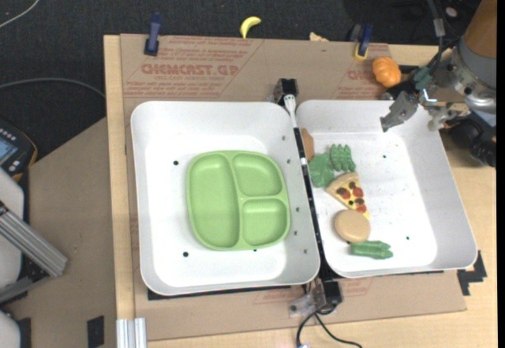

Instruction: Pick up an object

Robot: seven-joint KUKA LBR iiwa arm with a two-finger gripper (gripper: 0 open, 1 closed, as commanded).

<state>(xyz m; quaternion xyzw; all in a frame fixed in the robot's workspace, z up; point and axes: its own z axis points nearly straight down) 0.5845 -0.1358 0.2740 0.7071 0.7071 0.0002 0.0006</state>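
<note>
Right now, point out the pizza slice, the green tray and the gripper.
Pizza slice (pixel 349 192), camera view, on its topped middle.
Green tray (pixel 237 200), camera view, on the divider between its compartments.
Gripper (pixel 397 114), camera view, between its fingertips.

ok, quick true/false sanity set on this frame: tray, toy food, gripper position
1. The green divided tray lies in the left bin. True.
2. The pizza slice sits on the tray. False: it lies in the right bin.
3. The gripper hangs over the right bin's far edge. True.
4. The gripper holds the pizza slice. False: the slice lies on the bin floor, apart from it.
5. An orange toy lies outside the bins. True.
</note>
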